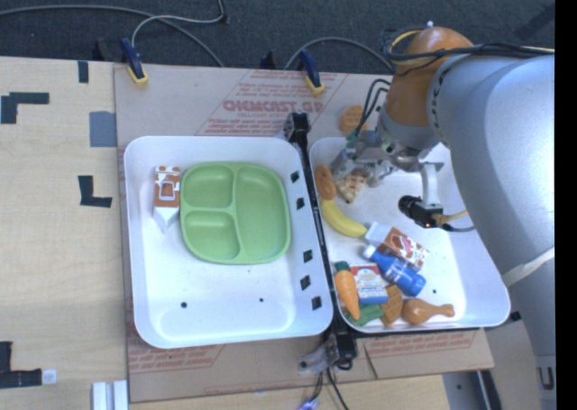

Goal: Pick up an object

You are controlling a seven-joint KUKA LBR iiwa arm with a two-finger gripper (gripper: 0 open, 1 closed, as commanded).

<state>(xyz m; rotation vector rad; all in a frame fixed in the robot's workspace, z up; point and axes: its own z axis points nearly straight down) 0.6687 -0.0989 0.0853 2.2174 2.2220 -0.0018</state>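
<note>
The right white bin (469, 291) holds several toy foods. A yellow banana (343, 219) lies near its left wall, with a brown bread roll (325, 183) just above it and a tan waffle piece (353, 186) beside that. My gripper (359, 165) hangs low over the bin's upper left part, directly above the waffle piece and close to it. The grey arm with its orange band (424, 66) covers the bin's far right corner. Whether anything is gripped is hidden by the wrist.
Lower in the right bin lie a carrot (346, 291), a blue bottle (397, 271), a small snack box (370, 284) and a chicken drumstick (425, 311). A round cookie (352, 117) rests past the far rim. The left bin (216, 309) carries a green divided plate (236, 212) and a small carton (167, 194).
</note>
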